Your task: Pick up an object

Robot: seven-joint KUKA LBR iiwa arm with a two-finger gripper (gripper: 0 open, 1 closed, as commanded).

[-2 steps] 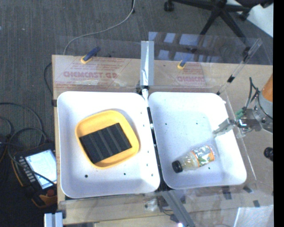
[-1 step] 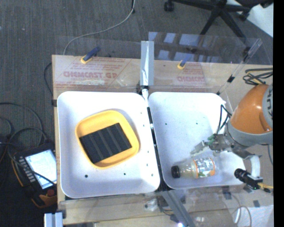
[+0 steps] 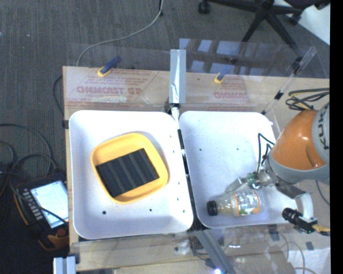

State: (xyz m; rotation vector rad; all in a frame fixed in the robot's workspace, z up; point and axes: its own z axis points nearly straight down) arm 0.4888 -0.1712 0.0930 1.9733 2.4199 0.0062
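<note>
Reaching for the bottle (image 3: 236,204), which lies on its side near the right bin's (image 3: 225,139) front edge, you should centre the gripper (image 3: 252,182) over its body, across the long axis. You cannot tell how the fingers stand.

Arm (image 3: 303,147) overhangs bottle (image 3: 236,204); right bin (image 3: 225,144) elsewhere open.

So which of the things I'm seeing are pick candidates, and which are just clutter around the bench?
Job items:
- plastic bottle, lying on its side in the right bin, next to the arm's wrist
- yellow dish with dark ridged insert, in the left bin

Just lying about:
- handheld screen unit on the floor
- clamps on the backboard
- office chair base
</note>
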